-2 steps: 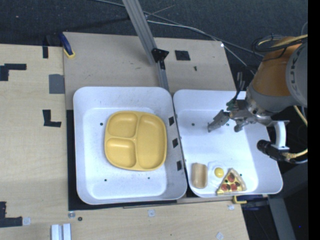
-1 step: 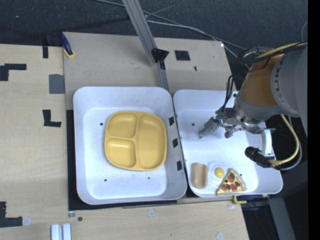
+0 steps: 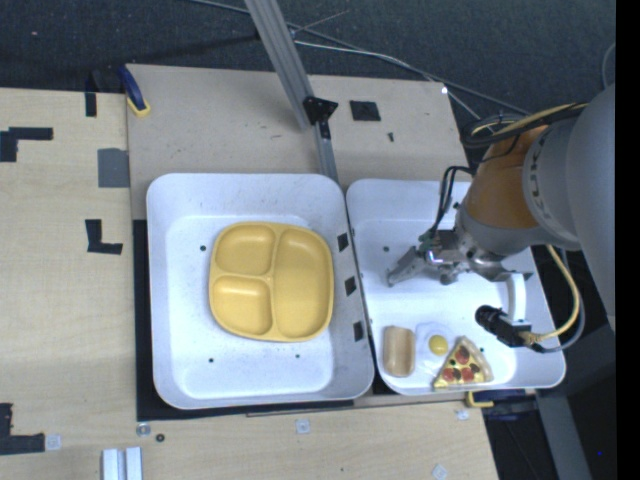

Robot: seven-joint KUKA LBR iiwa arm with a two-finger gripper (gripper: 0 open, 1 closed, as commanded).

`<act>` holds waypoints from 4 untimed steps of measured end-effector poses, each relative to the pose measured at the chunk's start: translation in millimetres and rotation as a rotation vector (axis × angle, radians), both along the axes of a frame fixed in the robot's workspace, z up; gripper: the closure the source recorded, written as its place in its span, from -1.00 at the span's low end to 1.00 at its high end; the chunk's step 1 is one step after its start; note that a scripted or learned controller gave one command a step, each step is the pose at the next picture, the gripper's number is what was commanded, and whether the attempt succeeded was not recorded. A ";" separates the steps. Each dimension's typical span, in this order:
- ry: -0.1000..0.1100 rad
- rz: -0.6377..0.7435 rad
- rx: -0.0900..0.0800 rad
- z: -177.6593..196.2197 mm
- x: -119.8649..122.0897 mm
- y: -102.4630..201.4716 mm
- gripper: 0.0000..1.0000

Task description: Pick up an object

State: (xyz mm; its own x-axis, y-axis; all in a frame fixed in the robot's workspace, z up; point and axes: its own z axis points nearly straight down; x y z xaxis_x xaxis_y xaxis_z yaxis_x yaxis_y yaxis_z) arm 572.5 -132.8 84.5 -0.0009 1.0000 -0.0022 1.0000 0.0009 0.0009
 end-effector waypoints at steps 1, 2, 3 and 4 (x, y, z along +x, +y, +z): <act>-0.005 0.001 -0.001 13.8 1.8 -0.2 1.00; -0.002 0.000 0.001 69.4 12.0 -1.6 1.00; -0.004 0.000 0.000 129.9 7.2 -6.5 1.00; -0.001 0.000 0.002 155.8 7.8 -6.3 1.00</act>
